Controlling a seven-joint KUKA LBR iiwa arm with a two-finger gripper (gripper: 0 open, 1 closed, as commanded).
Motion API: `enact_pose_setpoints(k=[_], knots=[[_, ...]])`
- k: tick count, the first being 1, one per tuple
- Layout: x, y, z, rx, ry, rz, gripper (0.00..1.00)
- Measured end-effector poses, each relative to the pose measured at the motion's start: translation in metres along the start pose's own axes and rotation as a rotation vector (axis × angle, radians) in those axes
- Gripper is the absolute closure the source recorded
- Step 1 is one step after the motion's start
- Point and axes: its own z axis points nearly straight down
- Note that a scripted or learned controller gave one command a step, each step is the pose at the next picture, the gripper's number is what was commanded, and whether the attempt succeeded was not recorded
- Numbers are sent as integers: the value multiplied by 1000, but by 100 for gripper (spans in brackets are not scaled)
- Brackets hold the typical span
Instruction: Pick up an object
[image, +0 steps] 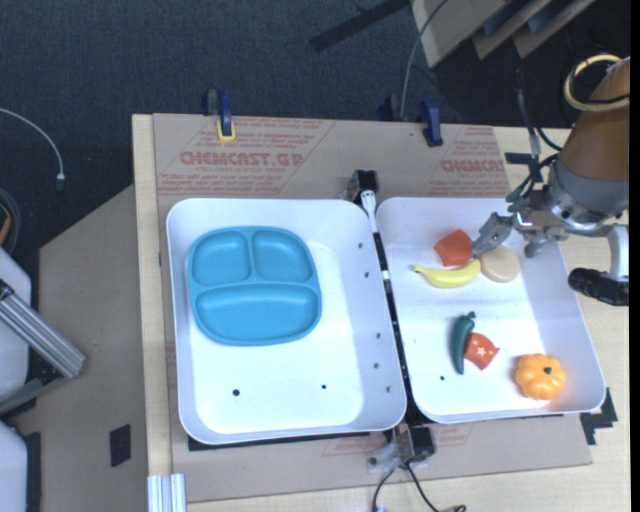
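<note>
The right bin (560, 300) holds several toy foods. A red block (453, 247) lies at its upper middle, with a yellow banana (446, 276) just below it and a beige round piece (501, 266) to their right. My gripper (513, 240) hovers at the beige piece's upper edge, open, its fingers (491, 234) spread to either side with nothing between them. Lower down lie a green pepper (461, 341), a small red piece (482, 350) touching it, and an orange pumpkin (540, 376).
The left bin (300, 390) holds a blue divided plate (255, 285). A ridge with clamps runs between the two bins (385, 290). The arm's grey and orange body (597, 150) comes in over the right bin's upper right corner. Cables hang behind the bench.
</note>
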Motion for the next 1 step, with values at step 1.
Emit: enact_pose_setpoints(k=[1], knots=[[5,9,53,0,0,0,0]])
